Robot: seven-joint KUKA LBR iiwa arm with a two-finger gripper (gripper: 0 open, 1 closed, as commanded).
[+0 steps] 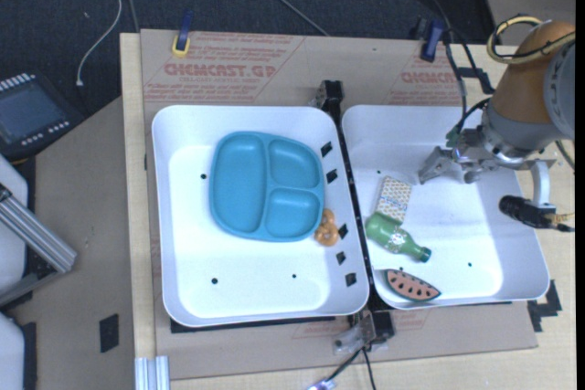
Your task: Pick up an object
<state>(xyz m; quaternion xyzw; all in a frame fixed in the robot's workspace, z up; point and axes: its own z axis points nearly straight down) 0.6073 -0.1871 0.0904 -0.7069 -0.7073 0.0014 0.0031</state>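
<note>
Right bin point(475, 283): gripper point(445, 164) released, grasping nothing.
Nearest object: patterned packet point(394, 195), at its 8 o'clock.
Green bottle point(396, 237): axis 10-to-4 o'clock.

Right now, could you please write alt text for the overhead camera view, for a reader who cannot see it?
A grey robot arm's gripper hovers with open fingers over the right bin, which holds a green bottle, a watermelon slice and a patterned packet. The left bin holds a blue divided plate and a small orange toy.
</note>
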